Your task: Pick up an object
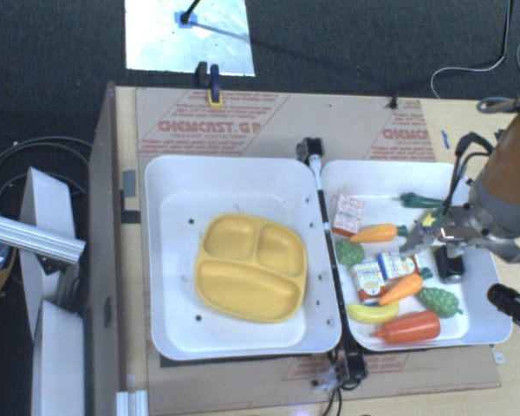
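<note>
Your gripper [423, 232] sits low in the right bin [481, 332]; can't tell how its jaws stand (too small and blurred). Nothing visibly held. The arm [511, 185] reaches in from the right, wrist pitched down. Nearest objects: an orange carrot [374, 232] just left, a small carton [396, 264] just below, and a second carrot [402, 289] below that.

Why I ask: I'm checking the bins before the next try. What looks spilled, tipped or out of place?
Nothing stands out. The yellow divided plate lies flat in the left bin. The toy foods, among them a banana and a red pepper, lie crowded but all within the right bin.
</note>
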Controlling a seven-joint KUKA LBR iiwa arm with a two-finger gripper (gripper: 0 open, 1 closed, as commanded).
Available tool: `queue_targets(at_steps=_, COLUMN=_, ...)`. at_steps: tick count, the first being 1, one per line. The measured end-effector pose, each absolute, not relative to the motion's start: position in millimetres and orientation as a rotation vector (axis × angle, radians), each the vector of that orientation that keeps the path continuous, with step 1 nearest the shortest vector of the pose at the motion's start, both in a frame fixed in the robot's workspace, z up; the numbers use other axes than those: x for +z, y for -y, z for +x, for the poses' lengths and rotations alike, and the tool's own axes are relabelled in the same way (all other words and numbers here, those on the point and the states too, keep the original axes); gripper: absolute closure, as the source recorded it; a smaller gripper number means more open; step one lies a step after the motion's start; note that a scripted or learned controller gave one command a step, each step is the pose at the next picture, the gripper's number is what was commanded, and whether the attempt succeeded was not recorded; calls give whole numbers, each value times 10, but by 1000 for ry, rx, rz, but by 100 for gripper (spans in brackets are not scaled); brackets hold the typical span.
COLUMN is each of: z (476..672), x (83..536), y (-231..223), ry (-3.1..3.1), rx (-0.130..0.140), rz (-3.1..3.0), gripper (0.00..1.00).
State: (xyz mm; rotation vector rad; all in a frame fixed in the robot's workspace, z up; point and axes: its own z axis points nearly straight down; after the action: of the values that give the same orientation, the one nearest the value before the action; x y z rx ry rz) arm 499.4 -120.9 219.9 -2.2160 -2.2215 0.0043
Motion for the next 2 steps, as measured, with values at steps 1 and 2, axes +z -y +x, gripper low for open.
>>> queue_targets(at_steps=1, z=5167, x=955, y=1558, ry=2225, rx=-1, rz=-2218, gripper=0)
queue_targets(at_steps=2, z=5145, x=982, y=1554, ry=2215, rx=6, rz=-2216, gripper=100)
